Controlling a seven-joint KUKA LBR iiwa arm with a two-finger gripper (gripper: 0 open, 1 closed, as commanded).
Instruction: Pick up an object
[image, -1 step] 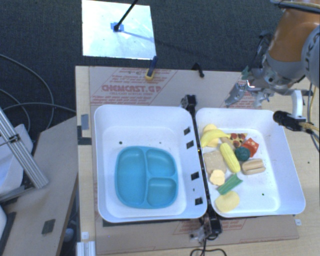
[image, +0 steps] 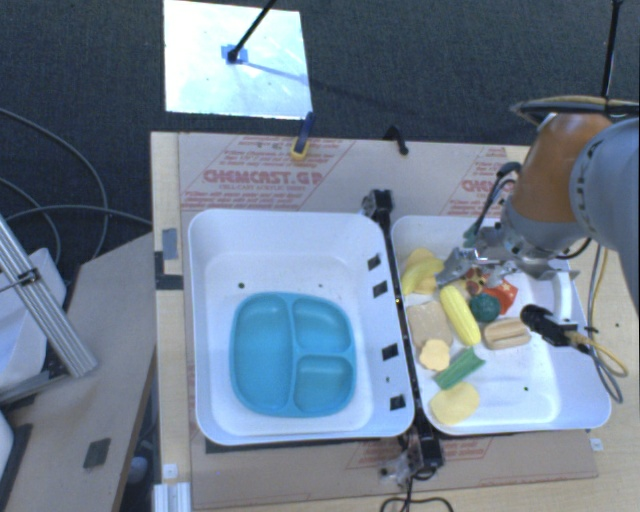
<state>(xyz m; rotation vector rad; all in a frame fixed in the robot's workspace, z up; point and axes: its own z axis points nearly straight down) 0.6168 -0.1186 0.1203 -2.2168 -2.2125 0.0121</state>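
Toy food (image: 460, 312) fills the right bin (image: 575, 400) — bench board (image: 262, 176) reads "CHEMCAST GP".

Arm (image: 575, 175) low, hand (image: 478, 262) downward

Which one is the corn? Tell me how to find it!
Look at the right white bin, the one full of toy food. Near its middle, just below the robot's hand, lies the corn: a long yellow cob lying slantwise. The other yellow pieces around it are flat or rounded, and the teal ball beside it is round.
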